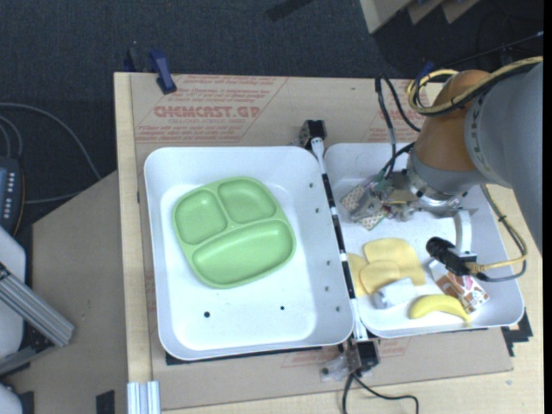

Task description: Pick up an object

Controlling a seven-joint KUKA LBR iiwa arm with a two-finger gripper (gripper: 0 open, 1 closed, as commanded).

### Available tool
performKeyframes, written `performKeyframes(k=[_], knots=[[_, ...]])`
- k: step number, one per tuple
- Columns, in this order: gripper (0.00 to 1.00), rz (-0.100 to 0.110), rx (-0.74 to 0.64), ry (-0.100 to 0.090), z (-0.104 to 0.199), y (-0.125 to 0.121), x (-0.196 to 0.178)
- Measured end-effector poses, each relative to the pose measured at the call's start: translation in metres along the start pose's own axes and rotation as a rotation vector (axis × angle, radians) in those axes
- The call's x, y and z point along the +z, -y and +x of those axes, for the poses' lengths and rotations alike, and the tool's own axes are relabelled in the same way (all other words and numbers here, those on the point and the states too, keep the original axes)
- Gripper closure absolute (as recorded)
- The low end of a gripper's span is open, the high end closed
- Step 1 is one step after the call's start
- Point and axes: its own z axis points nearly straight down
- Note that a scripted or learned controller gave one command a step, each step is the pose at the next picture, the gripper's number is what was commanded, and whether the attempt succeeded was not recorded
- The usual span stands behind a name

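My gripper (385,198) is low in the upper left part of the right bin (509,313), under the grey wrist with its orange band. A crumpled speckled object (360,205) lies right at its tip, and whether they touch is unclear. Nearer the front lie pale yellow flat pieces (390,261), a small white and grey object (393,294), a yellow banana (438,308) and a red-brown packet (467,292).
The left bin (164,317) holds a green divided plate (233,229). A raised rim (332,231) separates the two bins. The bulky arm covers the right bin's far right corner.
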Motion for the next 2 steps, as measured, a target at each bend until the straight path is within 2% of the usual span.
performKeyframes(k=[1,2], knots=[[0.0,-0.001,-0.001,0.0,0.003,-0.044,0.0],[1.0,-0.003,-0.002,0.002,0.004,-0.044,-0.011]])
